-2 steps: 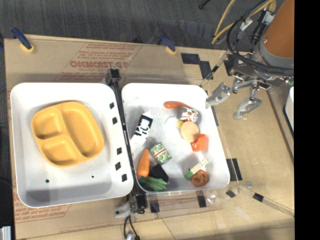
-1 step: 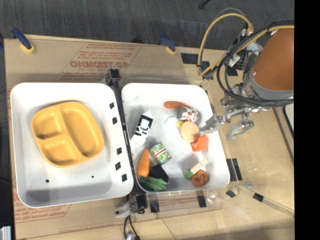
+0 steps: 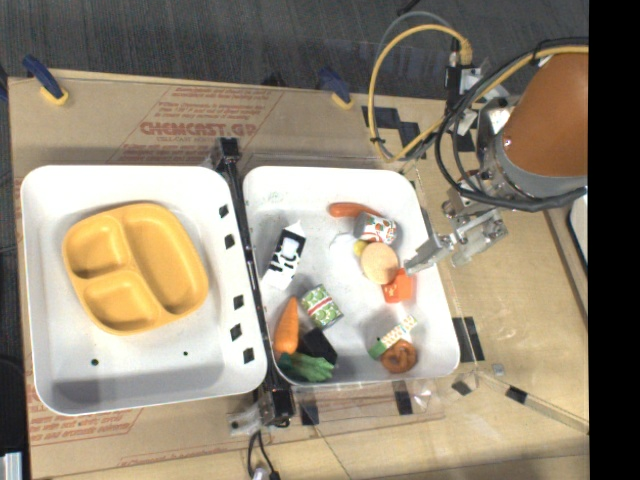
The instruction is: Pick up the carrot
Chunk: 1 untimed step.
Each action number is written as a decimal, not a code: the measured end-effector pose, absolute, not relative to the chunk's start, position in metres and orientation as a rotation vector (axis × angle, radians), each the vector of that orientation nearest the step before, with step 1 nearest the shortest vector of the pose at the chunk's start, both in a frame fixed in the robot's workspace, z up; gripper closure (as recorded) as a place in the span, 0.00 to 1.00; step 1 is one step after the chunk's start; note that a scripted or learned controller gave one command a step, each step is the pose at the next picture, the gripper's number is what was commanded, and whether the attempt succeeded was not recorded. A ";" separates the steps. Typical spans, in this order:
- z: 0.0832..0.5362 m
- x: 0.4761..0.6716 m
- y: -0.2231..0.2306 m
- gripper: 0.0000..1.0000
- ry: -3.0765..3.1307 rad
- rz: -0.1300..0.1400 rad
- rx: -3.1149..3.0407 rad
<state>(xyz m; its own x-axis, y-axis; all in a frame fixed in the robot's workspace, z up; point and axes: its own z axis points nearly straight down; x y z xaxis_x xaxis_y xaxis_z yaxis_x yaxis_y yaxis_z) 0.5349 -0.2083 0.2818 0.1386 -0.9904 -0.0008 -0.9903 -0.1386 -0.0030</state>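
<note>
1 tool at right bin's edge, grip state unclear, carrot apart

Glossy yellow plastic tray; smooth white plastic bins; matt cardboard bench.

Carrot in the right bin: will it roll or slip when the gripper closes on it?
The carrot looks smooth and tapered, so it may slip toward its thin end. It lies against the black block, which probably limits rolling. It looks like stiff, light toy plastic.
</note>
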 end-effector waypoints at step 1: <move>0.299 0.539 -0.204 0.00 1.859 0.000 -2.529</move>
